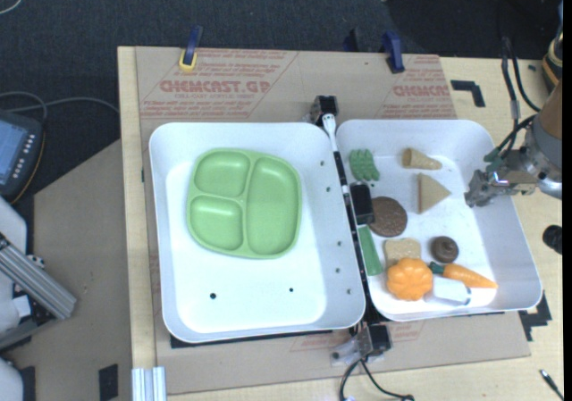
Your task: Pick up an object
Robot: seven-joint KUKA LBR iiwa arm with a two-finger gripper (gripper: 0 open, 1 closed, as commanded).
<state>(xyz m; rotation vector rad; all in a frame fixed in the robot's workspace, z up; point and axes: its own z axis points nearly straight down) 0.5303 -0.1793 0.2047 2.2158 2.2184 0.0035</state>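
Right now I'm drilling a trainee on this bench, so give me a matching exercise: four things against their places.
Things:
1. green divided plate
2. orange pumpkin
3. carrot
4. gripper

Places:
A. right bin, front edge, beside the pumpkin
B. left bin
C. above the right bin's right side
D. right bin, front, next to the bread slice

Pairs: 1-B, 2-D, 3-A, 4-C

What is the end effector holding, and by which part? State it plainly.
Nothing visibly held. The end effector hovers over the right bin's right side, above bare white floor; the nearest piece, the tan wedge, lies apart to its left.
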